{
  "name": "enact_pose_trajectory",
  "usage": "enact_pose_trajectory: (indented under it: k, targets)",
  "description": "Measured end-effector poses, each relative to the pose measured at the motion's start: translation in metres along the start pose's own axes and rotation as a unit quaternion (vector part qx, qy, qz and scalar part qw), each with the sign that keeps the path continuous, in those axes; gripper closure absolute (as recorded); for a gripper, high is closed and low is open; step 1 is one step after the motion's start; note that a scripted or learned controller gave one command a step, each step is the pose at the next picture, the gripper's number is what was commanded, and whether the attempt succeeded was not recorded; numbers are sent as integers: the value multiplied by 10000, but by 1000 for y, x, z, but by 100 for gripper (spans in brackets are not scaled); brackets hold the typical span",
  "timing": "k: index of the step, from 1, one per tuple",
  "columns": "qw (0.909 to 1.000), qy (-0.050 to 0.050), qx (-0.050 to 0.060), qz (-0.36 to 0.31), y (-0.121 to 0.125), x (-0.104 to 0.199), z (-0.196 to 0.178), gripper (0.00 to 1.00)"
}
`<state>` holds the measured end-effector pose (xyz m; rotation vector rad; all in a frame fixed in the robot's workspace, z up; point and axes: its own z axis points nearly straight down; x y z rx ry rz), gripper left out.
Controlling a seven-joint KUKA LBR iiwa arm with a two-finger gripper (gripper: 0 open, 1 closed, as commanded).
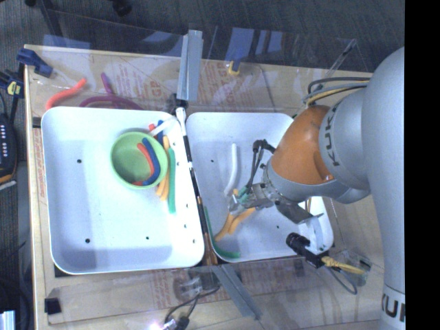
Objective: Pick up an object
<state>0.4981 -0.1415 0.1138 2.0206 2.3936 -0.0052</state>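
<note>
The gripper (242, 196) is being lowered into the right bin (206, 143) over an orange stick (237, 220) lying near the front wall. The jaw state cannot be told. The grasp step is judged underway; closing and lifting would be needed next.

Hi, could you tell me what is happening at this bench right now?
A grey KUKA arm reaches in from the right and has its pincer low in the right bin, at a small heap of thin pieces, among them an orange piece and a white strip. Whether it grips anything cannot be told from here. In the left bin a green bowl lies with several coloured strips.
</note>
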Motion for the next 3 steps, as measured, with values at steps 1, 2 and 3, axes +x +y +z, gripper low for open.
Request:
enact_pose_trajectory:
  k: [1, 2, 3]
  targets:
    - [10000, -3, 1, -7, 0, 0, 0, 0]
    - [10000, -17, -37, 75, -6, 18, 16, 0]
    - [10000, -8, -26, 42, -5, 18, 8, 100]
